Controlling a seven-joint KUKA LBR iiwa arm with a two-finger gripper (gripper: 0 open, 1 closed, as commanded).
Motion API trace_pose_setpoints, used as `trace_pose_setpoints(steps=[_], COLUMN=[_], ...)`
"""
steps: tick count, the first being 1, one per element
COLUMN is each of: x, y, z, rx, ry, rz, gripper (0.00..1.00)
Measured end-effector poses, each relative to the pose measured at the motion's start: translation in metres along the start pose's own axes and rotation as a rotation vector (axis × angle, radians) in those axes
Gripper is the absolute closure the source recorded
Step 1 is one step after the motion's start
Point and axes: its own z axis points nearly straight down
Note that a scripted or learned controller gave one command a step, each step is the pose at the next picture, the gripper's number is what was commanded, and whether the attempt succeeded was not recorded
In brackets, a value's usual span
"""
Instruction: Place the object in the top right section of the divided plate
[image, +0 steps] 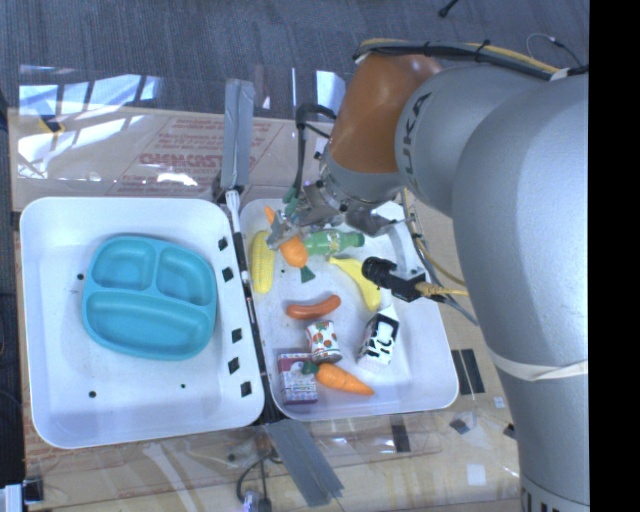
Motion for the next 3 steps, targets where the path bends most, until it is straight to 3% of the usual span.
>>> trace_pose_setpoints(steps=[1, 2, 3], x=[0.0941, 0.0938, 0.0947], y=[-0.0023, -0.0023, -0.0019], z=[-0.0117, -0.0117, -0.0213], rx=[0.002, 0.002, 0.004], ry=[0.001, 0.0, 0.001], rz=[-0.03, -0.03, -0.035], gripper=[1.0, 0.0, 1.0])
